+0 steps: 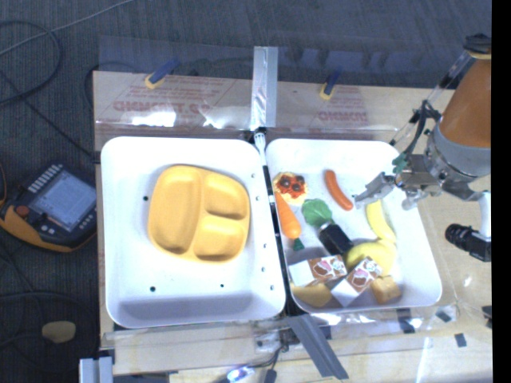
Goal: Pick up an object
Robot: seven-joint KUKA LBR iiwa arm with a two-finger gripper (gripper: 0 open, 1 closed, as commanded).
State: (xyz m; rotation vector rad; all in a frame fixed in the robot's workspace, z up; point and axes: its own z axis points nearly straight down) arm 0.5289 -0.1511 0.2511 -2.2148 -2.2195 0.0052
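Note:
The right bin (415, 286) holds several toy foods: a red sausage (338, 190), a pizza slice (289, 185), a carrot (288, 218), a green leafy piece (316, 211), a dark eggplant-like piece (335, 236) and a banana (382, 223). My gripper (391, 194) hangs over the bin's upper right part, just above the banana's top end and right of the sausage. Its fingers are spread apart with nothing between them.
A yellow divided plate (200, 212) lies in the left bin (128, 294). Along the right bin's front edge sit small wrapped packets (325, 268), a yellow fruit (369, 254) and brown bread-like pieces (313, 295). A handheld controller (52, 206) lies on the floor to the left.

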